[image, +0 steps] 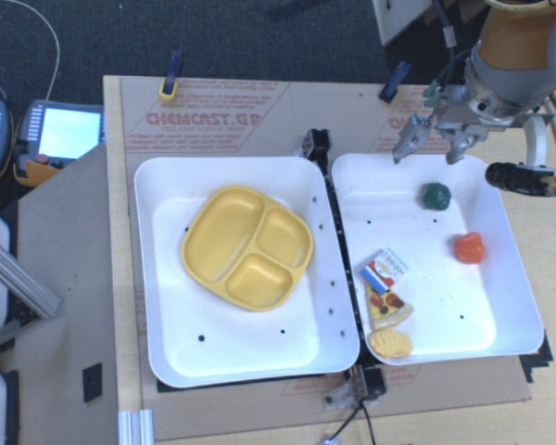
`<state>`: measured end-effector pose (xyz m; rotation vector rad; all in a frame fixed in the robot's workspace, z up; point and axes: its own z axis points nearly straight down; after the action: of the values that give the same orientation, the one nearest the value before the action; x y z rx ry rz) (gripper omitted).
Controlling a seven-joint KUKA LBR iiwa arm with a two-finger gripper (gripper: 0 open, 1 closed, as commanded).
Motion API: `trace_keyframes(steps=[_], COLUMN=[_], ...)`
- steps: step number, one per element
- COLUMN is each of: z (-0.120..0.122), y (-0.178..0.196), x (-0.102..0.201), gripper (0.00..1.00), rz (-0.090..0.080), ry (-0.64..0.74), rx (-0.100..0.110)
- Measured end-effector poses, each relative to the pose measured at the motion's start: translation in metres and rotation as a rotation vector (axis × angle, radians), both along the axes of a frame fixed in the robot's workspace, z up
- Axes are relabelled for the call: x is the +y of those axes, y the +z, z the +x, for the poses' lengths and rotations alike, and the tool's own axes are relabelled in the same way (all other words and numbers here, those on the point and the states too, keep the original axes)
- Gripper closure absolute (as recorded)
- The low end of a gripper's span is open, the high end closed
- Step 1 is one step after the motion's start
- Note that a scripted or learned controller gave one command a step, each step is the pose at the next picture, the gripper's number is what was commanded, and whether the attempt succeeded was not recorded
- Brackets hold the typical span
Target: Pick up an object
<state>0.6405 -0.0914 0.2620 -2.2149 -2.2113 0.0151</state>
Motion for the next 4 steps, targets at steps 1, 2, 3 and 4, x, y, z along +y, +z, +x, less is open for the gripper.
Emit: trace_keyframes(steps=[1,2,3,4], z=[0.002,0.003,0.013,0.01], y=[0.008,-0.034,-0.088,-0.148], x=[0.0,0.0,-0.001,-0.007], gripper=[0.0,0.0,0.0,0.0], rz=[-0.001,-0.001,-0.001,-0.001], ry=[0.002,0.001,0.002,0.001], rx=[-0.014,-0.009,-0.011,-0.009])
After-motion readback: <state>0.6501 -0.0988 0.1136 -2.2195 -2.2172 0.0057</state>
